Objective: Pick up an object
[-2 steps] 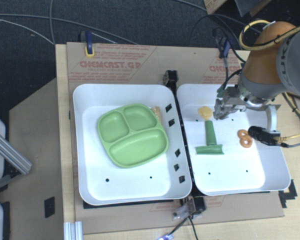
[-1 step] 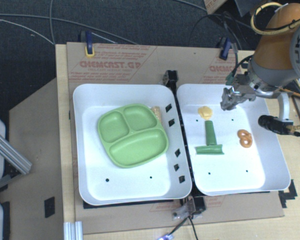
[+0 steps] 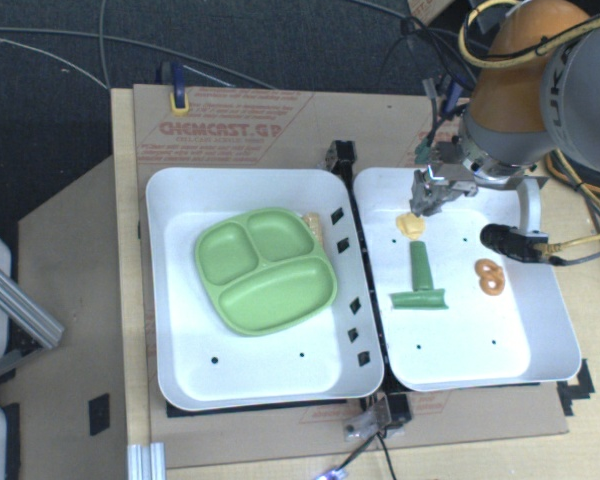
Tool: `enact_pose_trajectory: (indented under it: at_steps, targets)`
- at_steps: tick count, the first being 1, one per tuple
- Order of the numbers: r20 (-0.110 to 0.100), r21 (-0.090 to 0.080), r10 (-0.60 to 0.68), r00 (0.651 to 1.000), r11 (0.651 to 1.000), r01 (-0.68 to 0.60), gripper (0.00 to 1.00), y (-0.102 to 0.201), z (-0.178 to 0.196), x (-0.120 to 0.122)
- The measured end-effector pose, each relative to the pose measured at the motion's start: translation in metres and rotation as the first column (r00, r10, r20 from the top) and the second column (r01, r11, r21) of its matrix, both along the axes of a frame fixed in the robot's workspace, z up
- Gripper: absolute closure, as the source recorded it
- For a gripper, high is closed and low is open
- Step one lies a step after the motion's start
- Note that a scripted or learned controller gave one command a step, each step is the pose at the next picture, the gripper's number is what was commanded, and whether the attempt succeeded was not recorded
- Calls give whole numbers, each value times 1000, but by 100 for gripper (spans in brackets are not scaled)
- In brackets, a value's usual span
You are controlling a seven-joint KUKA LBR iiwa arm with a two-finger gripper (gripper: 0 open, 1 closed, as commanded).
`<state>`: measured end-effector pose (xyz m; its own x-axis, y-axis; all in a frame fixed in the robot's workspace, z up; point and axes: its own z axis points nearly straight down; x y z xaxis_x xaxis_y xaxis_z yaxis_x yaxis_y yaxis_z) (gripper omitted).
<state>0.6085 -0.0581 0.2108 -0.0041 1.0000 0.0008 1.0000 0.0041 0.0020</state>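
My gripper (image 3: pixel 425 200) hangs low over the back left part of the right bin (image 3: pixel 540 353), right above a small pale yellow object (image 3: pixel 410 225). Whether the object sits between the fingers cannot be made out. A green T-shaped tool (image 3: pixel 419 276) lies just in front of the yellow piece. A small orange pretzel-shaped piece (image 3: pixel 491 277) rests further right in the same bin.
The left bin (image 3: pixel 180 358) holds a green divided plate (image 3: pixel 266 269) with a tan item at its back right edge. A black divider with clips (image 3: pixel 358 268) runs between the bins. The arm and cables fill the back right corner.
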Motion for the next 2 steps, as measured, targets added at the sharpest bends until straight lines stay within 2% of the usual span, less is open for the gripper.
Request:
enact_pose_trajectory:
  at_steps: [1, 2]
  targets:
    - [-1, 2, 3, 1000, 1000, -3, 100, 64, 1, 3]
    - [-1, 1, 2, 1000, 1000, -2, 100, 112, -2, 4]
